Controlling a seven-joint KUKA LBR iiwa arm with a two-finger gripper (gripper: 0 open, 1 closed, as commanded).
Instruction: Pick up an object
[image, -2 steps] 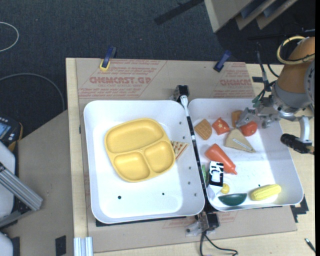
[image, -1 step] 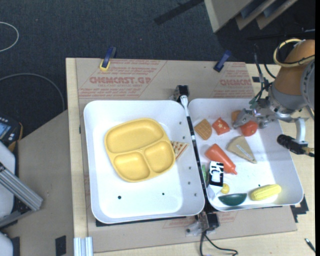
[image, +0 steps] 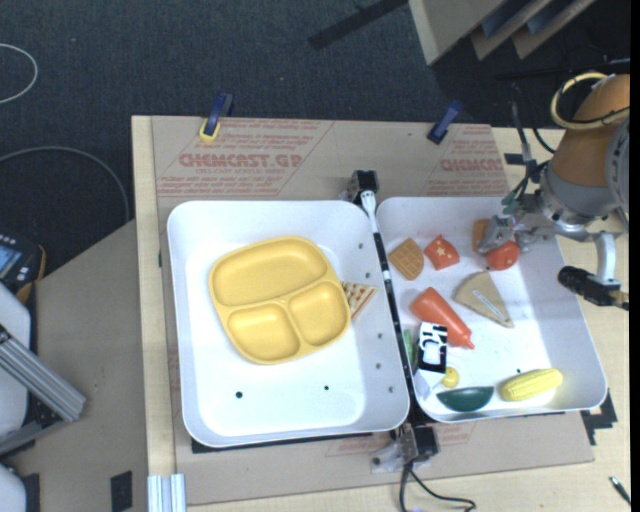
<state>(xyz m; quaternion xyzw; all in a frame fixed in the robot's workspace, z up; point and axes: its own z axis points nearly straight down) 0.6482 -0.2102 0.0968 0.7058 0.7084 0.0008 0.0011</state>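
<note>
My gripper (image: 511, 226) hangs low over the far right part of the right bin (image: 575, 340), below the grey and orange wrist. It is right above a red tomato (image: 503, 256) and beside a small brown piece (image: 483, 233); I cannot tell whether it touches either. Further left in that bin lie a tan cracker (image: 406, 258) and a red pepper piece (image: 441, 252). An orange carrot (image: 441, 315) and a beige sandwich wedge (image: 485, 298) lie mid-bin. Near the front edge are a yellow corn cob (image: 530, 383) and a dark green piece (image: 465, 398).
A black and white item (image: 432, 347) and a small yellow piece (image: 450, 377) lie by the divider. The left bin (image: 200, 390) holds a yellow divided plate (image: 278, 298) and a waffle-like wedge (image: 357, 296). A black arm part (image: 590, 284) juts over the right bin's edge.
</note>
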